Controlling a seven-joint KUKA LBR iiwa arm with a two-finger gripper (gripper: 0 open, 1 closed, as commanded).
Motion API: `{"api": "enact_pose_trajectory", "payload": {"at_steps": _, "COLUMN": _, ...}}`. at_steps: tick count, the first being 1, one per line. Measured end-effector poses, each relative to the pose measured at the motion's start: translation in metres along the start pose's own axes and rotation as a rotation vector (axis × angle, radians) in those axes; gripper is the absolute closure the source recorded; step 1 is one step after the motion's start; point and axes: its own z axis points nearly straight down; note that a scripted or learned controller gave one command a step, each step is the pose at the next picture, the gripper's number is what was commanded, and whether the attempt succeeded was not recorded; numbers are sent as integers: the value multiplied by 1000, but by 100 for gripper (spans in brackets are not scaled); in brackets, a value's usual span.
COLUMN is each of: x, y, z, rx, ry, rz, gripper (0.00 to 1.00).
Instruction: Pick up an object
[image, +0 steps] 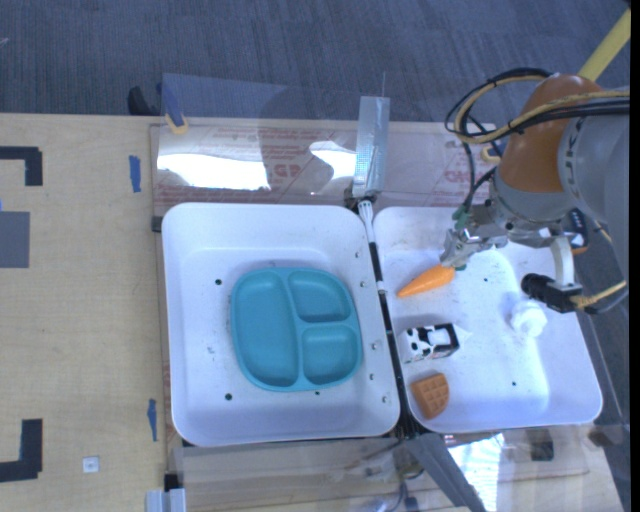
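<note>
Arm: grey, with an orange band above the wrist, reaching in from the right of the frame over the right bin.
Gripper: the gripper sits low over the upper middle of the right bin, its tip right at the thick end of the carrot.
Fingers: too small and blurred to read; how far apart they stand, and whether anything is between them, cannot be told.
Carrot: orange, lying at a slant in the upper left part of the right bin, pointed end toward the lower left, thick end up against the gripper.
Cow toy: a black-and-white cow toy lies below the carrot, near the divider between the bins.
Waffle piece: a brown waffle-like piece rests just below the cow toy, at the bin's lower left.
White object: a small white object lies at the right of the bin, apart from the others.
Left bin: the left bin holds a teal divided plate at its centre.
Surface: a pale wooden surface carries both bins.
</note>
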Motion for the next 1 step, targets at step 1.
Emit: {"api": "enact_pose_trajectory", "payload": {"at_steps": 1, "x": 1, "y": 0, "z": 1, "rx": 2, "ry": 1, "rz": -1, "gripper": 0}}
